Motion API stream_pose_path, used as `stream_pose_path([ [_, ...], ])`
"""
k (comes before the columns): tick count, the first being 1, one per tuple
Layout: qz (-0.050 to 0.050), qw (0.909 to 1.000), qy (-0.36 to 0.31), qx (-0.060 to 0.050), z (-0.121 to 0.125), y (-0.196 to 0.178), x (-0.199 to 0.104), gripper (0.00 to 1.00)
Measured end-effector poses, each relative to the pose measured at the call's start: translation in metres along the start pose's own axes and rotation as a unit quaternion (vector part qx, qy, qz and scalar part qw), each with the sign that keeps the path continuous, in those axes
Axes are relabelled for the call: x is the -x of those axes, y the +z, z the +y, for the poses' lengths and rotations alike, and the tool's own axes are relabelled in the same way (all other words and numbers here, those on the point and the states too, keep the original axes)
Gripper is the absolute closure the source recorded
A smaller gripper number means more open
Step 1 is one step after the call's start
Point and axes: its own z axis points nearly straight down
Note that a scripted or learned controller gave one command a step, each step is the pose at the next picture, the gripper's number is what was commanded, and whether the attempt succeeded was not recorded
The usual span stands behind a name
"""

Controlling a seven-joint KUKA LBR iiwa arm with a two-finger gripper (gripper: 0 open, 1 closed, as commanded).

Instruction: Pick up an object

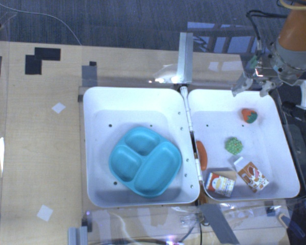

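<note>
On your worktop (35,137) sit two white bins side by side. The left bin (99,111) carries a blue divided plate (145,161). The right bin (280,137) holds the smaller pieces: a brown carton (252,176) and a red-and-yellow box (220,184) near the front, an orange sausage-shaped piece (202,154) along the left wall, a green ball (233,146) mid-bin, and a strawberry (249,115) toward the back. Your gripper (255,86) hangs over the back right corner, fingers spread, nothing between them.
</note>
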Motion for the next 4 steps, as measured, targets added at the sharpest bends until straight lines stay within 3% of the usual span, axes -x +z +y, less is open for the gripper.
stream_pose_path([
  [1, 0.001, 0.9979, 0.065, -0.003, -0.091, 0.098, 0.009, 0.00],
  [2, 0.000, 0.9989, 0.047, 0.004, -0.092, 0.160, -0.026, 0.00],
  [3, 0.000, 0.9988, 0.048, 0.006, -0.090, 0.148, -0.026, 1.00],
  [4, 0.001, 0.9998, 0.020, -0.001, -0.114, 0.043, -0.054, 1.00],
])
